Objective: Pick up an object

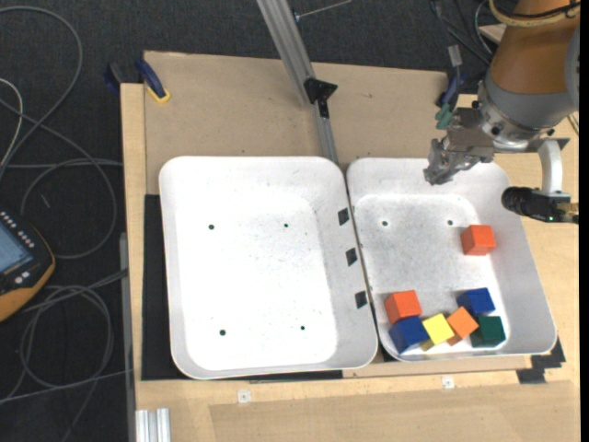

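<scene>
Two shallow white bins were seen side by side on a wooden bench (pixel 239 99), the left bin (pixel 179 247) beside the right bin (pixel 529 274), with small black clips set along the seam between them. All of the blocks were found in the right bin. A lone orange block (pixel 478 239) was placed toward that bin's right side, well apart from the others. The rest were gathered in a tight cluster at the near edge: an orange cube (pixel 401 305), a blue block (pixel 408 333) just in front of it, a yellow block (pixel 438 329) touching the blue one, a smaller orange block (pixel 462 321) tilted beside the yellow, a second blue block (pixel 476 301) behind that, and a dark green block (pixel 490 331) at the cluster's right end. The gripper (pixel 444 167) was held over the far edge of the right bin, well apart from every block (nothing was seen between its fingers). Whether those fingers were parted or closed could not be told, since they were seen only as a small dark mass. The grey arm with its orange band (pixel 538 40) was seen entering from the upper right. A slanted metal rail (pixel 290 49) was seen crossing the bench behind the bins, and cables (pixel 55 182) were strewn over the dark floor at the left.
</scene>
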